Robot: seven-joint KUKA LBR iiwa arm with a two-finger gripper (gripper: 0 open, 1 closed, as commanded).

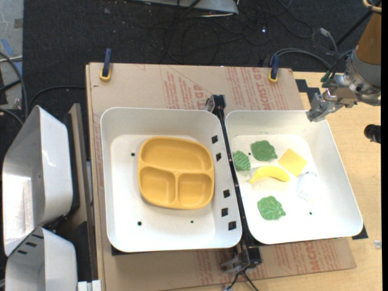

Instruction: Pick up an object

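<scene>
While the arm reaches in from the right, the gripper (317, 111) hangs over the right bin's (339, 180) far right corner; whether its fingers are apart or together cannot be told. Nothing is seen held. Toward that bin's centre lie a banana (270, 174), a yellow block (293, 161) and three green pieces (264, 150). A yellow divided tray (176, 172) occupies the left bin (121, 162).

The gripper (317, 110) hangs over the right bin's (339, 180) top corner, far from the yellow tray (176, 172) in the left bin (115, 180).
</scene>
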